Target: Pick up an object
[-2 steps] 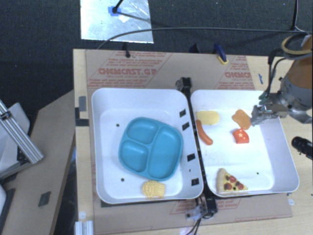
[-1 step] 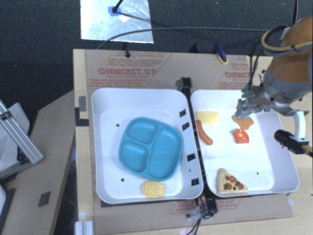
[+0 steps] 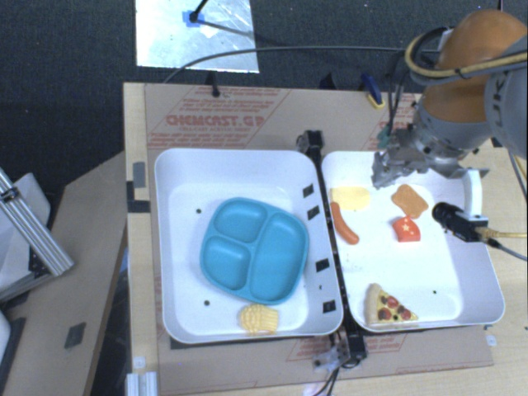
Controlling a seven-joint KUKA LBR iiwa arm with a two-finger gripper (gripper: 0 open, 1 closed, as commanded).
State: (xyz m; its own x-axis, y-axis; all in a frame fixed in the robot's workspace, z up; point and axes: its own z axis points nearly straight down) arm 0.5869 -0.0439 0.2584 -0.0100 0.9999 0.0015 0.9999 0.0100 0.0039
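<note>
The right bin (image 3: 474, 291) holds a pale yellow slice (image 3: 351, 197), a red-orange sausage (image 3: 344, 223), an orange-brown toast piece (image 3: 409, 200), a small red piece (image 3: 407, 230) and a pizza slice (image 3: 388, 306). My gripper (image 3: 385, 176) hangs low over the back of this bin, between the yellow slice and the toast piece. Its tip is just right of the yellow slice and above it in the view. I see nothing held in it.
The left bin (image 3: 186, 180) holds a blue divided plate (image 3: 253, 249) and a yellow corn piece (image 3: 259, 318) near its front wall. A black divider with clips (image 3: 323, 221) runs between the bins. Cables cross the bench behind, and a black fitting (image 3: 454, 219) sits at the right bin's edge.
</note>
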